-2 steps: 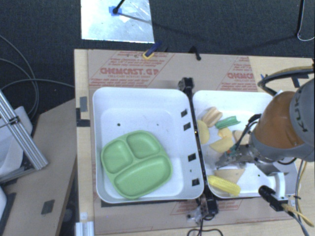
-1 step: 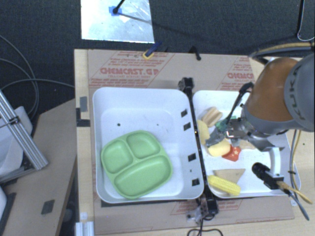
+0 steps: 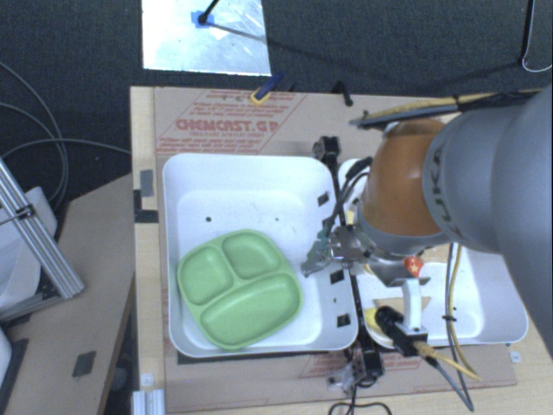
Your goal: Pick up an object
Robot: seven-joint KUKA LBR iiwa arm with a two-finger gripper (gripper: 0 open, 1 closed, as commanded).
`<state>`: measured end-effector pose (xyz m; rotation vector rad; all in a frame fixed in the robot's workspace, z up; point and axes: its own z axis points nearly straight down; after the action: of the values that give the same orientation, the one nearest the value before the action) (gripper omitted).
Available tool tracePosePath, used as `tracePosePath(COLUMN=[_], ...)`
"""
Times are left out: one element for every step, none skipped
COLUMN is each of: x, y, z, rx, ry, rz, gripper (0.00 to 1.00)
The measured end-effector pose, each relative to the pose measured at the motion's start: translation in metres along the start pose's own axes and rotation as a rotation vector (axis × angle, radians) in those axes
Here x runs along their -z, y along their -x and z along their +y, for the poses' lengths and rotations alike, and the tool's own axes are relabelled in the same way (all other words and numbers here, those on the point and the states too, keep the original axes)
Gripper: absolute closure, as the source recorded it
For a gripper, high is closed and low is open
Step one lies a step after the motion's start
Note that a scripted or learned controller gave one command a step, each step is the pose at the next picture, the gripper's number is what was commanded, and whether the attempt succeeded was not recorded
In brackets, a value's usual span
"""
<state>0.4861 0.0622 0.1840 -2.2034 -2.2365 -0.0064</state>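
A light green divided plate [image 3: 239,289] lies flat in the front half of the left bin [image 3: 216,188]. My gripper [image 3: 329,255] hangs low over the wall between the two bins, just right of the plate's right rim. Nothing shows between its fingers. The grey arm and its orange band [image 3: 399,184] cover most of the right bin [image 3: 484,309]. A small red thing [image 3: 415,266] peeks out below the wrist in the right bin, and a bit of yellow [image 3: 371,318] shows at that bin's front left corner.
The bins sit on a cardboard sheet [image 3: 229,119] on the bench. A shiny foil square [image 3: 206,22] lies behind it. Cables and a metal frame [image 3: 30,232] stand to the left of the bench.
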Motion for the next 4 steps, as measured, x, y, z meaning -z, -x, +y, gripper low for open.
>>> tracePosePath(x=[0.011, 0.021, 0.000, 0.138], y=[0.007, 0.007, 0.025, 0.012], z=[0.002, 0.003, 0.000, 0.104], rx=[-0.008, -0.004, -0.015, -0.008], ry=[0.003, 0.005, -0.001, 0.021], rz=[-0.003, -0.002, -0.004, -0.004], gripper=[1.00, 1.00, 1.00, 1.00])
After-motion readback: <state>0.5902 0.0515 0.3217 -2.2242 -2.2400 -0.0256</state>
